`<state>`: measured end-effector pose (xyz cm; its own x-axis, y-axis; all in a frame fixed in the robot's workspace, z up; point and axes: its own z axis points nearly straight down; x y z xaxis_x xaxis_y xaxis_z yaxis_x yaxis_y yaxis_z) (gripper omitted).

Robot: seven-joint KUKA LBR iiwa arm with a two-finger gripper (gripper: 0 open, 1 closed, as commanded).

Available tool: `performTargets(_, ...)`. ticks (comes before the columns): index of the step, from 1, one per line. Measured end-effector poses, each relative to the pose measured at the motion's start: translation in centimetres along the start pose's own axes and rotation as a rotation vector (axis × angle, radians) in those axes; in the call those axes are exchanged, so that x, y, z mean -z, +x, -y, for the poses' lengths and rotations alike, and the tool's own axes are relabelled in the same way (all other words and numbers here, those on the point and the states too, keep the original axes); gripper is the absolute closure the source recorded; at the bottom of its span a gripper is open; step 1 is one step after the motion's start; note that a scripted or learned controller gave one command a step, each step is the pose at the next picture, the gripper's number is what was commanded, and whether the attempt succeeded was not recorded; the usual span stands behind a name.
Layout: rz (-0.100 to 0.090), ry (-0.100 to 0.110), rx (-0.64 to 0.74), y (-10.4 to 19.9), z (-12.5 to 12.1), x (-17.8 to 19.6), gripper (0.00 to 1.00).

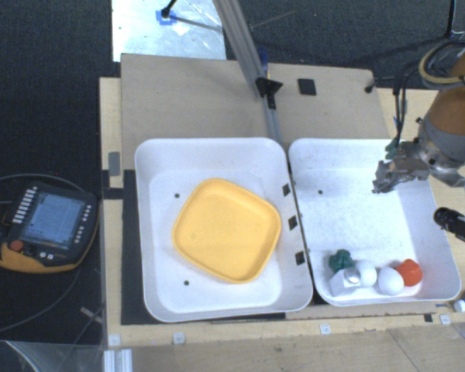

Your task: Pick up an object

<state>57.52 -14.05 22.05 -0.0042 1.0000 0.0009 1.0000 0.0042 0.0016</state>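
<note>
Dark speckled carpet surrounds a tan board surface (209, 99) that carries two shallow white bins side by side. The right bin (349, 200) holds the small things to be picked, all bunched along its wall at about five o'clock. They form a short row: a dark green knobbly piece (340, 260) sits on a pale grey-white blocky piece (342, 280); beside it lie a small glossy white ball (366, 273), a larger smooth white egg-shaped one (390, 280), and an orange-red rounded piece (409, 271) at the row's three o'clock end. They touch or nearly touch one another; finer detail is too small to tell. This bin's floor looks faintly speckled.

At the bin's one o'clock corner the gripper (386, 178) hangs over the floor, well apart from the row. Its grey metal fingers point toward nine o'clock with nothing between them; whether they are spread or closed I cannot tell. Behind it rises the grey arm with its orange band (455, 115).

The left bin (151, 208) bears a smooth yellow plate (226, 229), square with rounded corners, turned slightly askew.

On the carpet at nine o'clock lies a control pendant (45, 225) with a screen and orange casing.
</note>
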Motion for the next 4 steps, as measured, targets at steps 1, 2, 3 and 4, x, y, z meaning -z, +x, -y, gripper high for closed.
performTargets(1,0.000,0.001,0.000,5.3,2.2,-0.4,1.00)
performTargets(2,0.000,0.001,0.000,10.1,3.9,-1.1,1.00)
performTargets(3,0.000,0.002,0.001,15.3,5.3,-1.6,1.00)
performTargets(4,0.000,0.001,0.001,20.5,6.6,-1.6,1.00)
